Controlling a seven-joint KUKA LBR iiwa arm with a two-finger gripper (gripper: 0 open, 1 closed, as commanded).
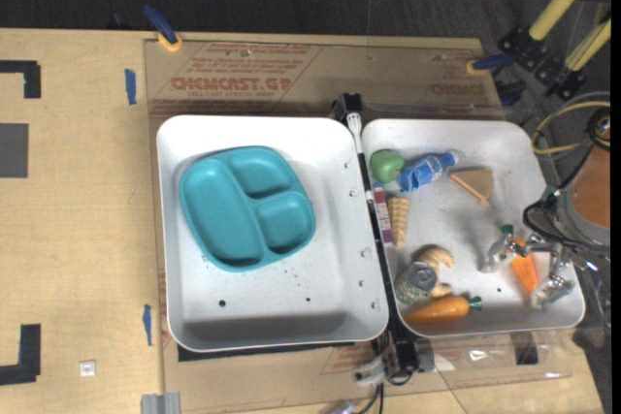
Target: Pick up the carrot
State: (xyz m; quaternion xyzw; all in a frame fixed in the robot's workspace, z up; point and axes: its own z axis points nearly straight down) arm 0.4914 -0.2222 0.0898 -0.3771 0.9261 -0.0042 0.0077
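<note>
At the right edge of the frame you see the gripper (528, 264) low in the right bin (505, 139), its two fingers spread around a small orange piece with neither visibly gripping it, while the carrot (442, 308) lies near that bin's lower rim.

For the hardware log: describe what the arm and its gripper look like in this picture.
The arm enters at the right edge, showing a rounded orange section with dark cables looping around it. The gripper is shiny silver metal, with two metal fingers and orange trim between them. Finer markings are too blurred to read.
</note>
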